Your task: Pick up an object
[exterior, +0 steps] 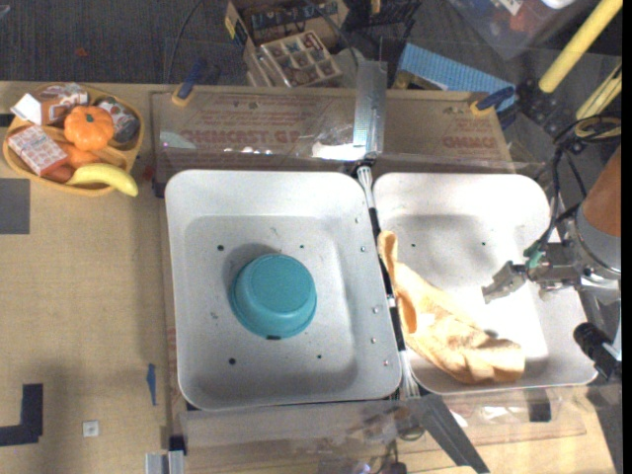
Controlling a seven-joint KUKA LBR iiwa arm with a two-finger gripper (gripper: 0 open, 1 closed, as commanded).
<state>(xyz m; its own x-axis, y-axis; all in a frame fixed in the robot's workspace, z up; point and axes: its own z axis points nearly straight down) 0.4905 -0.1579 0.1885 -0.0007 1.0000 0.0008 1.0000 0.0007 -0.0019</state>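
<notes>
Starting at your far left, there's one basket (20,156) on the bench, holding one orange pumpkin (89,126), one yellow banana (104,177) on its near rim and a few small boxes you can't read from here. Moving right, you reach the first of two white bins, the left bin (197,215), and it holds exactly one thing: a teal bowl (275,295), upside down, sitting near the middle of the floor. Behind both bins you've got one long cardboard panel (257,126) lying flat.

Cross the divider and you're in the right bin (464,200). One item here too: a yellow cloth (444,334), crumpled, running from the left wall by the divider down toward the near corner, with stained patches at its lower end. The back half of this bin is bare white.

Now the arm, coming in from your right. The gripper (502,284) hangs over the right bin, just beyond the cloth's upper right edge and apart from it. You can't tell from this angle whether its grip is spread or pressed together. Nothing sits in it.
</notes>
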